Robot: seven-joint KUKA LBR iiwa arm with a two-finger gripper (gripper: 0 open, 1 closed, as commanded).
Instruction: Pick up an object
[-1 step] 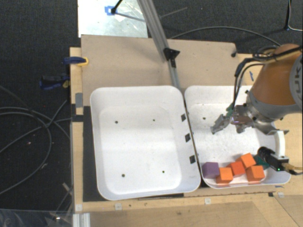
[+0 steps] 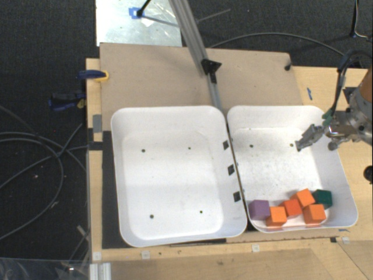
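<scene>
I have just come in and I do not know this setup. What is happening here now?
A robot arm reaches in from the right, with its end effector above the right bin. Nothing is seen between its fingers. A purple block, several orange blocks and a dark green block lie clustered at that bin's near edge, apart from the end effector. No block is picked up yet.
</scene>
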